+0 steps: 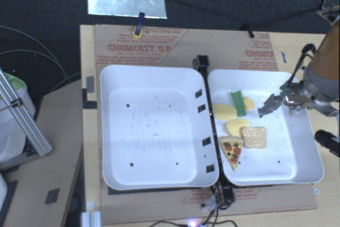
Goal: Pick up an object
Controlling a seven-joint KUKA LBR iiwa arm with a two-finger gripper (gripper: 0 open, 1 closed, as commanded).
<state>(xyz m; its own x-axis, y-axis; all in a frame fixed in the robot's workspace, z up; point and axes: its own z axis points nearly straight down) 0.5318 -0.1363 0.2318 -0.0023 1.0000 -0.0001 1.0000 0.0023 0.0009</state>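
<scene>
The grey two-finger gripper [267, 107] hangs over the right shallow white bin [305, 167], w/ nothing between its fingers; spread or pressed, can't tell. Candidates sit clustered near the divider: green strip [237, 102], yellow lumps [225, 112], toast square [255, 137], pizza wedge [232, 149] — prob. within easy reach.

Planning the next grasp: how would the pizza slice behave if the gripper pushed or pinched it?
The pizza slice lies flat, so it would probably slide, not roll. It looks like a thin toy, likely light and stiff. Its low profile may make pinching hard, and the cracker sits close beside it.
</scene>
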